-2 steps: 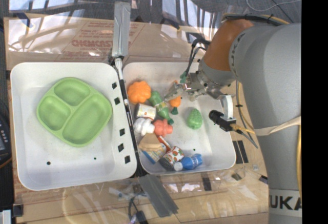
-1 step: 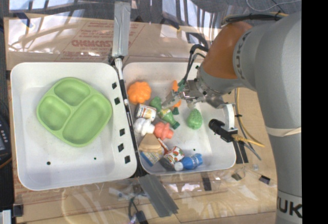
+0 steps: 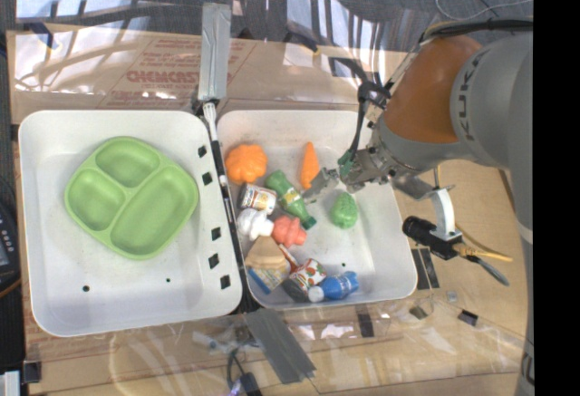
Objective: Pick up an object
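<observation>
— Grey metal and an orange band (image 3: 426, 104) are seen on the arm (image 3: 480, 104) reaching in over the right edge of the bench (image 3: 136, 77). Where is its tool placed?

— The tool (image 3: 337, 178) is held low over the right white bin (image 3: 385, 240), near that bin's far right side. Whether it is clenched or released cannot be told; nothing is seen gripped in it.

— Which objects are found closest to it?

— A slim orange carrot-shaped toy (image 3: 310, 164) is seen just beside it, toward the bin's far edge, and a small green rounded toy (image 3: 344, 211) lies just below it. A green bottle-shaped toy (image 3: 290, 197) is set near them, at the bin's middle.

— And the others?

— A round orange pumpkin-like toy (image 3: 246, 162) is lodged by the bin's left wall. A small labelled can (image 3: 257, 198), a pink toy (image 3: 288, 230) and a blue-and-white bottle (image 3: 333, 286) are heaped toward the near left corner. In the left white bin (image 3: 54, 294), a green divided plastic plate (image 3: 131, 196) is laid.
</observation>
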Robot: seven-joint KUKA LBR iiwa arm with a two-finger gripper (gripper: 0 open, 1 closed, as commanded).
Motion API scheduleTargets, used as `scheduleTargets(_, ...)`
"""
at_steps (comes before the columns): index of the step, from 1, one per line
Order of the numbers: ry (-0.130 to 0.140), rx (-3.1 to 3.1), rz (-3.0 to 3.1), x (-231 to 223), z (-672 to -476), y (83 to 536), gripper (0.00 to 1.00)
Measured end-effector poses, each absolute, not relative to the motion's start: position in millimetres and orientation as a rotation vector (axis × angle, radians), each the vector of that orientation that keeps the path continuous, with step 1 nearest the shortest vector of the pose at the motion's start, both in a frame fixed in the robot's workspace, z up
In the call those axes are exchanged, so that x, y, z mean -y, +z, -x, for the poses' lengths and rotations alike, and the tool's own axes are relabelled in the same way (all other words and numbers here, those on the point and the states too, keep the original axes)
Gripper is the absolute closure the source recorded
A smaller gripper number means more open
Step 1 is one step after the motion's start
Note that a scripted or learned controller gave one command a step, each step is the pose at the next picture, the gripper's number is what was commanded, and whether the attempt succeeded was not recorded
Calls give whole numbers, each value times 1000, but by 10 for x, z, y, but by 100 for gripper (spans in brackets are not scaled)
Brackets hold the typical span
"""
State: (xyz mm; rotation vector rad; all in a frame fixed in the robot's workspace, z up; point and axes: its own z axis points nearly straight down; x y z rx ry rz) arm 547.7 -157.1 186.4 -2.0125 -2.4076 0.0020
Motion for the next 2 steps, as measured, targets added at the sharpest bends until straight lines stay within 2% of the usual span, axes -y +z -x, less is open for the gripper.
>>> scheduleTargets(1,-16,2265,2199,1617,-5896,1134,0)
scheduleTargets(2,1,2230,2212,1804,-6433,923,0)
